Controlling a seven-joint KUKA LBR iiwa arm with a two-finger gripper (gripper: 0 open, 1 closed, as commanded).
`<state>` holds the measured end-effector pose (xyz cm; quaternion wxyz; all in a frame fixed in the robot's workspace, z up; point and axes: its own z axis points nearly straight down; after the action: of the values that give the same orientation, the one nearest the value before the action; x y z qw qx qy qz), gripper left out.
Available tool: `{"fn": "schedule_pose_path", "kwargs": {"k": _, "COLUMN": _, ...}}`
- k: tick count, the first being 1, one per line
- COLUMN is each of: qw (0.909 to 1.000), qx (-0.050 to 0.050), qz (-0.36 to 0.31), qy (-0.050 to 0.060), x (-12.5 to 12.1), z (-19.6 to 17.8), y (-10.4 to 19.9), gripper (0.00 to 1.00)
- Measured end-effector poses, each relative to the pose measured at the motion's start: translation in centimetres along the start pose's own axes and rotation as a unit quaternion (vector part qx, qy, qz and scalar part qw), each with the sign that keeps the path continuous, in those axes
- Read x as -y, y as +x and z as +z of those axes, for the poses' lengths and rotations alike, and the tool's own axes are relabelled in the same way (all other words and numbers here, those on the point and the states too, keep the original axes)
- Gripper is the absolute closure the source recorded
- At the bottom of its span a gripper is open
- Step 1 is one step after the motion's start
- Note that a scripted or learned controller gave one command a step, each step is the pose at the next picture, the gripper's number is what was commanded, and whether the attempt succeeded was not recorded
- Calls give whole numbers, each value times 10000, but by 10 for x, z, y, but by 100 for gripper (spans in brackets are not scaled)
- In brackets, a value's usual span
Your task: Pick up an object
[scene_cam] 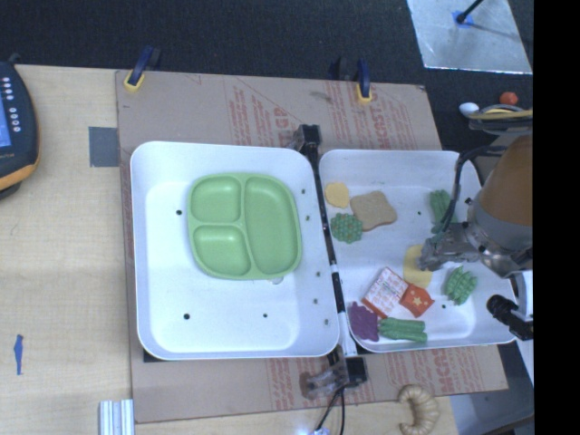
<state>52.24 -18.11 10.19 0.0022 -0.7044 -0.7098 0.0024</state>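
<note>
Right, from my one overhead camera I see the wood-coloured worktop (pixel 63 270) carrying a brown cardboard sheet, clamped at its far edge, presumably so it cannot slide. On it sit two shallow white bins side by side. The left bin (pixel 163 324) holds a pale green three-compartment plastic plate (pixel 245 227) and nothing loose. The right bin (pixel 399 163) gathers all the loose pieces, which I take to be the pick pile: a yellow round disc (pixel 337 194), a tan slice of toy bread (pixel 373 209), a green toy broccoli floret (pixel 346 228), a red and white printed packet (pixel 388 291), a purple piece (pixel 363 321), a green toy pod (pixel 402 331) and a green leafy piece (pixel 459 285).

The grey arm reaches in from the right, and its metal gripper (pixel 438 252) hangs low over the right bin's right half. A small yellow block (pixel 416 265) lies just beside and partly under it, so I judge that the likeliest target. Whether the tool is released or clenched, I cannot tell; nothing shows as gripped.
</note>
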Motion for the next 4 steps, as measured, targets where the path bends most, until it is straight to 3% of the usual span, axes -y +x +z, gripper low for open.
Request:
{"fn": "schedule_pose_path", "kwargs": {"k": 1, "qw": 10000, "qx": 0, "qz": 2, "qy": -3, "x": 0, "z": 0, "y": 0, "gripper": 0}}
{"fn": "schedule_pose_path", "kwargs": {"k": 2, "qw": 10000, "qx": 5, "qz": -10, "qy": 6, "x": 0, "z": -10, "y": -1, "gripper": 100}}
{"fn": "schedule_pose_path", "kwargs": {"k": 3, "qw": 10000, "qx": 7, "qz": -11, "qy": 2, "x": 0, "z": -10, "y": -1, "gripper": 0}}
{"fn": "schedule_pose_path", "kwargs": {"k": 4, "qw": 10000, "qx": 23, "qz": 20, "qy": -76, "x": 30, "z": 7, "y": 59, "gripper": 0}}
